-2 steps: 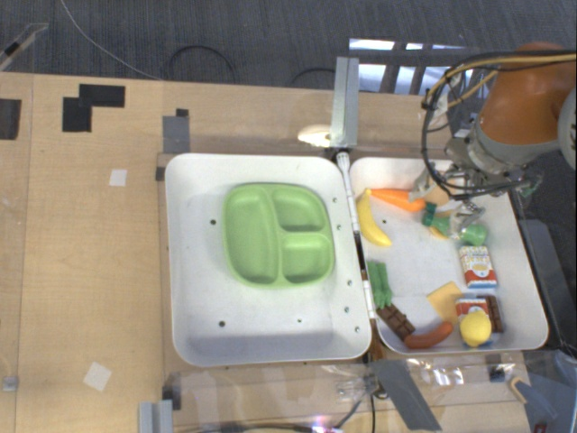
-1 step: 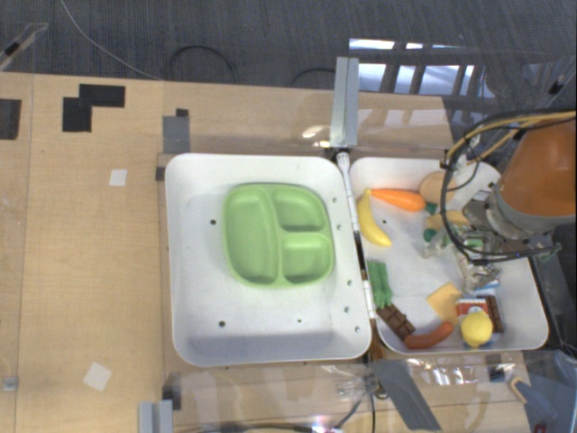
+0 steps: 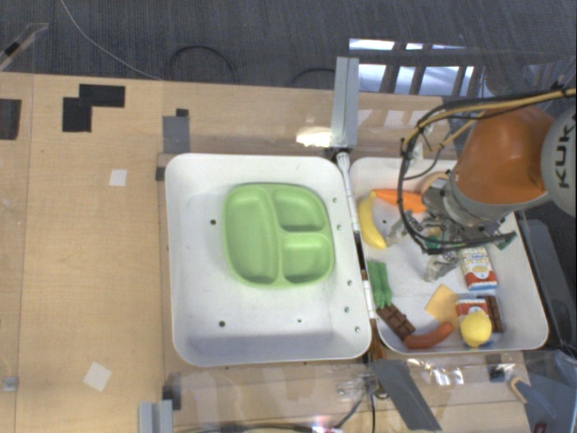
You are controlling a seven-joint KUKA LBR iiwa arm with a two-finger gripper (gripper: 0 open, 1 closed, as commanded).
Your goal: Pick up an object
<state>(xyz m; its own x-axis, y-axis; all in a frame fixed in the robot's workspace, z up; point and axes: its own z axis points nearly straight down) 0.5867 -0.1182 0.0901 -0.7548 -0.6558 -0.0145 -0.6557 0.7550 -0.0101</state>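
Pincer time: my gripper (image 3: pixel 444 262) hangs low in the right bin (image 3: pixel 537 327), under my big orange band (image 3: pixel 505 156) and a bunch of dark cables (image 3: pixel 424 179). Its tips are small and blurry from up here, so I cannot tell how they stand or if they pinch anything.

Lots of toy food lies around it. A yellow banana (image 3: pixel 370 223) sits by the bin's left wall. An orange carrot (image 3: pixel 403 198) pokes out just behind my wrist. A little milk carton (image 3: pixel 479 270) with red and blue on it is just beside my gripper, on its right. Below that is a yellow cheese wedge (image 3: pixel 441 302), then a red box (image 3: pixel 472 308) and a yellow lemon (image 3: pixel 476 329) touching each other. A long green veggie (image 3: pixel 380 283) lies near the left wall. A brown chocolate bar (image 3: pixel 395 319) and a red sausage (image 3: pixel 429 336) rest at the near edge.

The left bin (image 3: pixel 194 323) holds a green plate (image 3: pixel 276 234) with three parts.
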